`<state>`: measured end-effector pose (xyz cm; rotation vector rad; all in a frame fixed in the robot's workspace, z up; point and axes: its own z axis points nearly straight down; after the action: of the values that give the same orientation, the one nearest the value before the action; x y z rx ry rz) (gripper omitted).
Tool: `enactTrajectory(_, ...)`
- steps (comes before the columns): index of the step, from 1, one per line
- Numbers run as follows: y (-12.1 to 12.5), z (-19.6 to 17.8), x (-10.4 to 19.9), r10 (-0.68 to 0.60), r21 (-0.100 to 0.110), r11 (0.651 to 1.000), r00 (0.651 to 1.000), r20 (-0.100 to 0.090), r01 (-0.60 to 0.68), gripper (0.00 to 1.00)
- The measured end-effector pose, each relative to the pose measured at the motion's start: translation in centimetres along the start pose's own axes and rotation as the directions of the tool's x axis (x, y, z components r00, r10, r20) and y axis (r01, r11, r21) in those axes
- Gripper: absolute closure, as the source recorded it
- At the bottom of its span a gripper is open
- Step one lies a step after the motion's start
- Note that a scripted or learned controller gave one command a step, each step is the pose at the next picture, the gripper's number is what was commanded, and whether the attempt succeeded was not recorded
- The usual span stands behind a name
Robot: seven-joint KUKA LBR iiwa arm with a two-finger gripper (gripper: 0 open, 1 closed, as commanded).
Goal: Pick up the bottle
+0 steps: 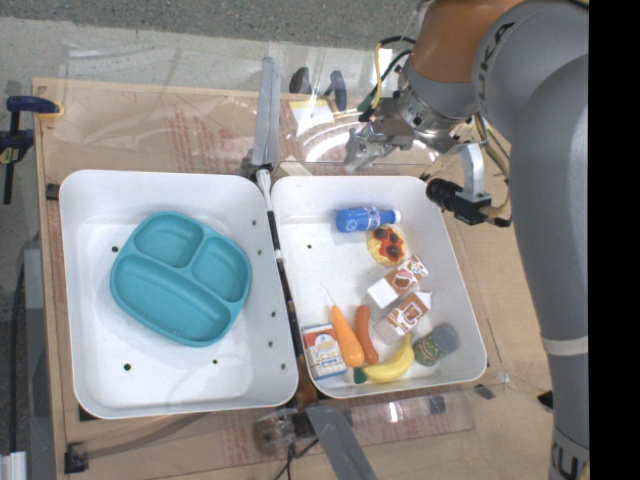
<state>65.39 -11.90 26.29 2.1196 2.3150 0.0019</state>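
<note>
A: Gripper [366,150] sits above the far rim of the right bin [452,258], up near the top of the bench [150,128]. Its grey fingers point down and to the left, but I cannot tell whether they are spread or closed; they are small and blurred against the clear plastic behind them. Nothing shows between them.

B: And the bottle?

A: The bottle [366,219] lies on its side in the right bin, near the far wall, blue with a white cap end toward the right. It is below the gripper in the view and apart from it.

B: What is around it?

A: Just beside it, toward the near side, is a round pastry [388,245] with red and yellow on top. Further down lie two small cartons [398,286] with brown and white faces, then a green can [437,344] at the right wall. Along the near wall are a banana [392,364], a carrot [347,335], a sausage [366,332] touching the carrot, and a red and white box [322,350] in the near left corner.

B: The left bin?

A: The left bin [90,368] holds a teal divided plate [180,278] with three compartments, lying flat near the middle. The arm [540,98] comes in from the right, with its orange band [450,38] above the wrist.
</note>
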Motion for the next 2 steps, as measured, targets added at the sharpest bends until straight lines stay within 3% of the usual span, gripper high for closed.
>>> enactTrajectory(1,0.0,0.0,0.0,0.000,0.001,1.000,1.000,0.000,0.000,0.00)
enactTrajectory(2,-0.5,11.5,-4.3,0.075,0.006,0.997,0.997,0.000,-0.075,0.00)
